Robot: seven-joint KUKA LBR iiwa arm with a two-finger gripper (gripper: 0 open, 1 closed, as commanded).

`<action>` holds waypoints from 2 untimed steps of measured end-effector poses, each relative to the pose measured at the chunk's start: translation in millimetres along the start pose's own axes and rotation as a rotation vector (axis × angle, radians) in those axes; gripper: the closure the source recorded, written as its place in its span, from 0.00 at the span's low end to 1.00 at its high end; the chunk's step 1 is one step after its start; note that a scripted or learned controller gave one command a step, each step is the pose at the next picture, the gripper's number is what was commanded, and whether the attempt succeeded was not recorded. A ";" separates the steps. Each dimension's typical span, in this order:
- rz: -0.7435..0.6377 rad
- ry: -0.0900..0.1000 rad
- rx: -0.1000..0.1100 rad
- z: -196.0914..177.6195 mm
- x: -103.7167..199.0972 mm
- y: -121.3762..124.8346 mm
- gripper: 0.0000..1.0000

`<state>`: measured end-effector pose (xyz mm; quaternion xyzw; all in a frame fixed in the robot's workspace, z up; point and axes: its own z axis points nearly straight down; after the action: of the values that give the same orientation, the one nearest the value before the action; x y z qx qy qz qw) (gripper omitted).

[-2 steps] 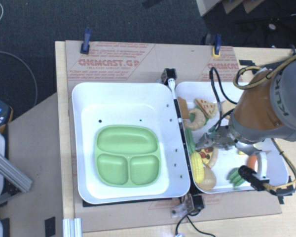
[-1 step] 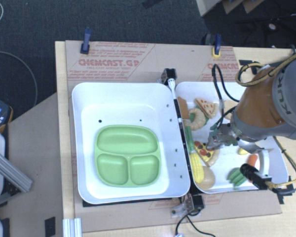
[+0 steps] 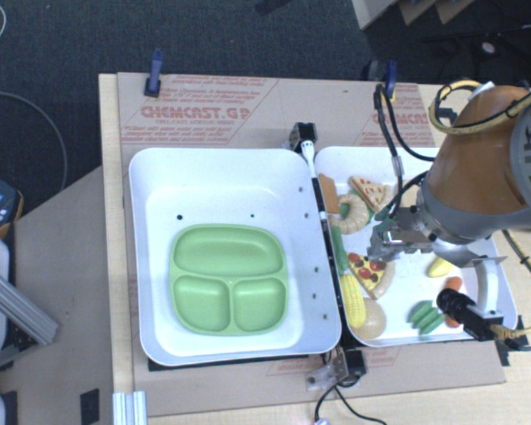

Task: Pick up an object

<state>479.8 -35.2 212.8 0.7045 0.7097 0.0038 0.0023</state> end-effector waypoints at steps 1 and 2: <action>-0.001 -0.001 0.006 -5.6 84.8 0.2 1.00; -0.004 0.002 0.001 -74.5 164.8 3.4 1.00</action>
<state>481.4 129.4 287.7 0.7032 0.7109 0.0044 0.0012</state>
